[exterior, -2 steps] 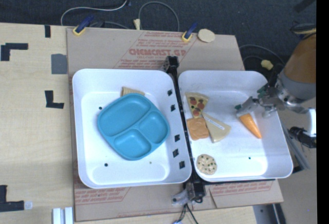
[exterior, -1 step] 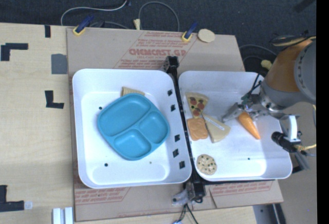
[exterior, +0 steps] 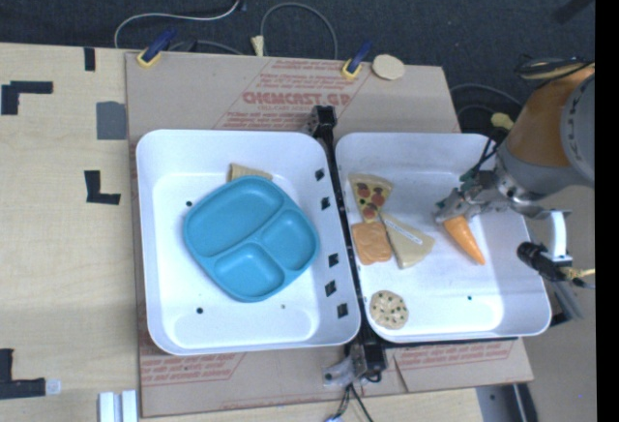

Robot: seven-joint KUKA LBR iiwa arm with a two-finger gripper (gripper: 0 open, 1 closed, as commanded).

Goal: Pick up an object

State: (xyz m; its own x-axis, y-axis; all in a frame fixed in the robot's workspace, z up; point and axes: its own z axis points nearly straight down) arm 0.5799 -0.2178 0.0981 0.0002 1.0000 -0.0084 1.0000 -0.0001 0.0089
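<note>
The right bin (exterior: 426,151) holds several toy foods. An orange carrot-like cone (exterior: 465,238) lies toward its right side. A pizza slice (exterior: 369,195), a tan bread piece (exterior: 371,243), a pale cheese wedge (exterior: 409,244) and a chocolate-chip cookie (exterior: 389,310) lie at its left and front. My gripper (exterior: 457,207) reaches in from the right and hangs low just above and left of the carrot's upper end. Nothing shows between its fingers.
The left bin (exterior: 160,217) holds a blue divided plate (exterior: 250,237) with a tan piece (exterior: 248,172) peeking out behind it. The grey and orange arm (exterior: 546,144) crosses the right bin's right rim. A black divider (exterior: 334,217) runs between the bins.
</note>
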